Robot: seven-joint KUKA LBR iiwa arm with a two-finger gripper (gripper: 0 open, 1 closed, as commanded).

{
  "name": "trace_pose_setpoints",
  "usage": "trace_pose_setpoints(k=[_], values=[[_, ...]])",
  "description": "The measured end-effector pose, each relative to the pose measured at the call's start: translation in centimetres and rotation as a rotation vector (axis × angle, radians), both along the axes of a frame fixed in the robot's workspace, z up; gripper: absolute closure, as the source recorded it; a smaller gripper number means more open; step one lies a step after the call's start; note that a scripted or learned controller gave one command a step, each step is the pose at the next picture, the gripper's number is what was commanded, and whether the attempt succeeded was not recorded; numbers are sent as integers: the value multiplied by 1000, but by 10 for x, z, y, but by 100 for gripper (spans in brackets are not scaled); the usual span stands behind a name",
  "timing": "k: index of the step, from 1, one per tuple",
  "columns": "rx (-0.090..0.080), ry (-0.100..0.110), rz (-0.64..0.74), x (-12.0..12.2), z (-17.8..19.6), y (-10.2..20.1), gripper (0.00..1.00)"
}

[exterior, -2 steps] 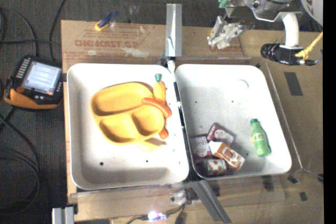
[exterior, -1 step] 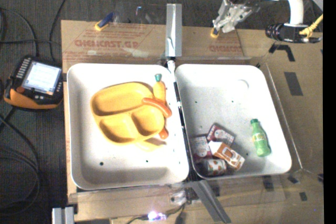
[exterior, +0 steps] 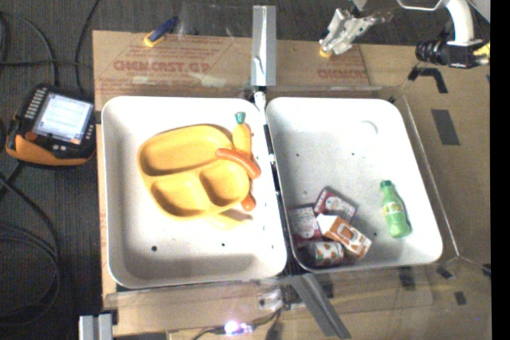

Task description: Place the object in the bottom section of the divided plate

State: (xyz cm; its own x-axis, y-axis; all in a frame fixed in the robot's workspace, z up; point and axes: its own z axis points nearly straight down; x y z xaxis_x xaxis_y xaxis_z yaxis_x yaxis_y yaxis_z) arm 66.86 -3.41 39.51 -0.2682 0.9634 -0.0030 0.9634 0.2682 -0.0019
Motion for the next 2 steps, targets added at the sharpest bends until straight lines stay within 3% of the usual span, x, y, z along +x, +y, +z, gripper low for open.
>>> trace_pose_setpoints(k=[1,2], values=[[2,1,161,0,-140,-20,100],[4,1,345,-37,-212,-9,100]])
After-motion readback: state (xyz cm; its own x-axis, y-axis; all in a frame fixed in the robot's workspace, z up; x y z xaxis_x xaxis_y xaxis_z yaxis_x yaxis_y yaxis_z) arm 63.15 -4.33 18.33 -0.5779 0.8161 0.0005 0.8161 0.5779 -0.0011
